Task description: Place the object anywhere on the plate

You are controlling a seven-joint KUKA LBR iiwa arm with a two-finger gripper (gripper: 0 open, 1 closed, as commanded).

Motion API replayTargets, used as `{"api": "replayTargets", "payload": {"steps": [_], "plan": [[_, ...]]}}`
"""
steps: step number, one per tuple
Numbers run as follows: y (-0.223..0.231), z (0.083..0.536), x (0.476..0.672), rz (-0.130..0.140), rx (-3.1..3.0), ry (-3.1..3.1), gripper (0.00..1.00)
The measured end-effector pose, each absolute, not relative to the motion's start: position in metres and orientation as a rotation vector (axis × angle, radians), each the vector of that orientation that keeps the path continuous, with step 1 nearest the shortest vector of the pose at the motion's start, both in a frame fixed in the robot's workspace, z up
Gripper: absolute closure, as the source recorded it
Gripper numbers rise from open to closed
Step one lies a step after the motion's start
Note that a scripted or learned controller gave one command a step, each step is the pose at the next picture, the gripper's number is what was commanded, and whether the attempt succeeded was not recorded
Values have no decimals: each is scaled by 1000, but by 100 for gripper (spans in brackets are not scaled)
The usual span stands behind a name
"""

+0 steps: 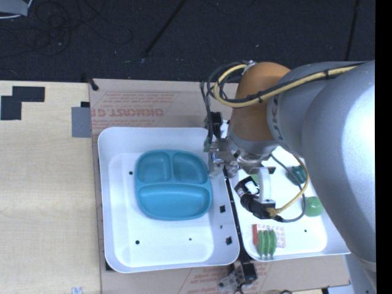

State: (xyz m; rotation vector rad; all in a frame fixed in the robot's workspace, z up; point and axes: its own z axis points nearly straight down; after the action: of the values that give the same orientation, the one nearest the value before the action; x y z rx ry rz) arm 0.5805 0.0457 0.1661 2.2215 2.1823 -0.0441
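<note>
A blue plate (173,184) with three compartments lies in the left white bin (122,237), and nothing rests on it. My gripper (218,162) hangs below the orange wrist band (257,106), over the divide between the two bins, just off the plate's upper right corner. The wrist and cables hide most of it. In the right bin (306,241) lie a green round object (314,207), a small packet with green and red print (268,240) and a small teal item (298,174), partly behind a cable.
The large grey arm (337,152) covers the upper right part of the right bin. Black and yellow cables (263,204) loop below the wrist. Both bins sit on brown cardboard (147,106). A light wooden bench top (43,195) stretches to the left.
</note>
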Motion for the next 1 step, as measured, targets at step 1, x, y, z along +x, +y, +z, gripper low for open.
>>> {"api": "replayTargets", "payload": {"steps": [1], "plan": [[94, 243, 589, 3, 2217, 2226, 100]]}}
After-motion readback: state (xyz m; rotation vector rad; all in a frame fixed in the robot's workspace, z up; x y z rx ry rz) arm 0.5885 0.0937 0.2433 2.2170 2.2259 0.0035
